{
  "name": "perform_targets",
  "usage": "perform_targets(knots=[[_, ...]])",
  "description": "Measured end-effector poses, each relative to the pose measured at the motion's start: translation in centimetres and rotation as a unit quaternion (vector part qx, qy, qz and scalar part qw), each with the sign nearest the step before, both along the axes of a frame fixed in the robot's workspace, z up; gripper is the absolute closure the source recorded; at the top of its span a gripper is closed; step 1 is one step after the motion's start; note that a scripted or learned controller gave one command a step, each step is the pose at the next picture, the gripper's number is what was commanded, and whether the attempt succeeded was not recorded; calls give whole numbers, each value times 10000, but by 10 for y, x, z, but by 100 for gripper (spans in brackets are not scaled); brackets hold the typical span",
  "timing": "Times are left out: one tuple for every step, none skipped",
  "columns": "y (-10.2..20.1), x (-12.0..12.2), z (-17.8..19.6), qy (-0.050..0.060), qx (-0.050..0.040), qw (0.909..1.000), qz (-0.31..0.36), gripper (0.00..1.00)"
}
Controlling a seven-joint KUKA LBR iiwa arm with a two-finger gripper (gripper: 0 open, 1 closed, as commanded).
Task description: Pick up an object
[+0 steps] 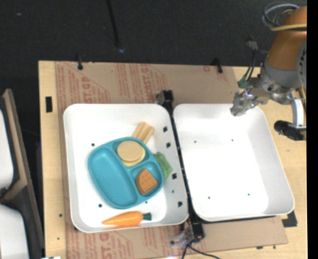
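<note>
In the left bin [78, 123] lies a blue divided plate [113, 179] holding a round tan cookie [131, 151] and a brown waffle-like piece [147, 181]. A tan wooden block [143, 131] rests at the plate's upper edge and a green piece [164, 165] pokes out at its right. An orange carrot [126, 218] lies near the bin's front wall. My gripper [239, 109] hangs at the far rim of the right bin [256, 198], well away from all these objects, with nothing seen in it.
The bins sit side by side on a cardboard-covered bench [110, 80]. The arm's grey wrist and orange band [283, 53] reach in from the upper right. Black clips [164, 97] hold the bins where they meet.
</note>
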State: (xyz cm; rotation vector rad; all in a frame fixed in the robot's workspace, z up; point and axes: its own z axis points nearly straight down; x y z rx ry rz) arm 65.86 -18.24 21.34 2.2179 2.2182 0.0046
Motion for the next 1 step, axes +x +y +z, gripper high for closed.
perform_targets(knots=[[57, -7, 5, 18, 8, 10000, 17, 100]])
